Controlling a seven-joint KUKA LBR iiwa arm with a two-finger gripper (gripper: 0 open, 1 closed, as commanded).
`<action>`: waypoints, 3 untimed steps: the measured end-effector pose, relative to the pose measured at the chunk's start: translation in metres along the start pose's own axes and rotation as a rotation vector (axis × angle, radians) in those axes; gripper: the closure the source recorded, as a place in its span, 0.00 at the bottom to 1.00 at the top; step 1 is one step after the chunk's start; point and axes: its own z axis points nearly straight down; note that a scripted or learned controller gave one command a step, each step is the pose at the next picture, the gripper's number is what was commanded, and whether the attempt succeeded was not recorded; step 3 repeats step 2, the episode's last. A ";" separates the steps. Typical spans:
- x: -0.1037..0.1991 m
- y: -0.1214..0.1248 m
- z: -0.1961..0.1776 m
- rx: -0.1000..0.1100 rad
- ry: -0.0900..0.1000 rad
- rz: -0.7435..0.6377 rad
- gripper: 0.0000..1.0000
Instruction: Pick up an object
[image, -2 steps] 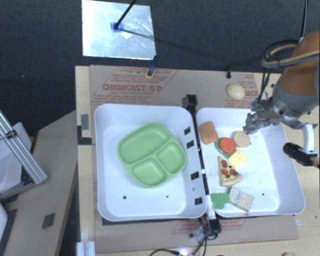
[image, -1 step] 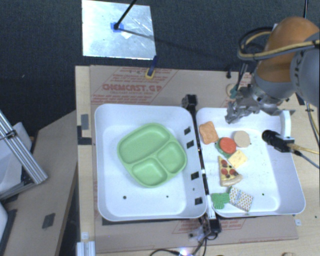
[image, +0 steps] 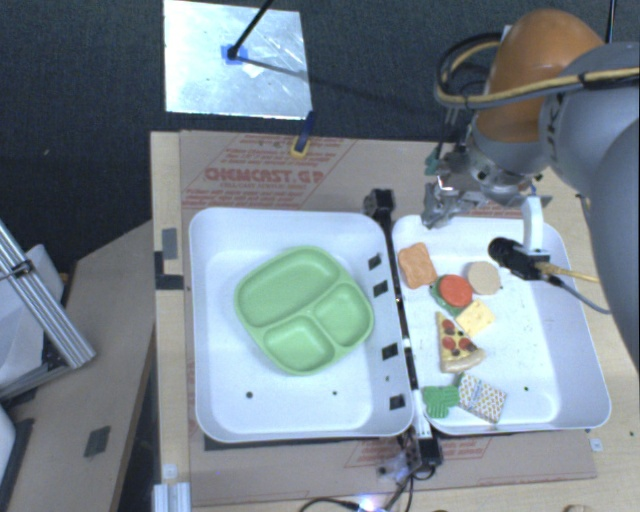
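Note:
Several toy foods lie in the right bin: an orange bread slice, a red tomato on a green leaf, a beige round piece, a yellow cheese wedge, a pizza slice, a green piece and a patterned cracker. My gripper hangs over the bin's far left corner, just beyond the bread slice, with nothing seen between its fingers.
The left bin holds a green divided plate. A black divider runs between the bins. A black cylinder with a yellow cable juts over the right bin. A silver sheet lies at the back.

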 end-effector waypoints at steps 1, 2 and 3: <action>0.015 0.018 0.025 0.002 -0.001 0.002 1.00; 0.008 0.018 0.005 0.000 -0.001 0.006 1.00; 0.008 0.018 0.005 0.000 -0.001 0.006 1.00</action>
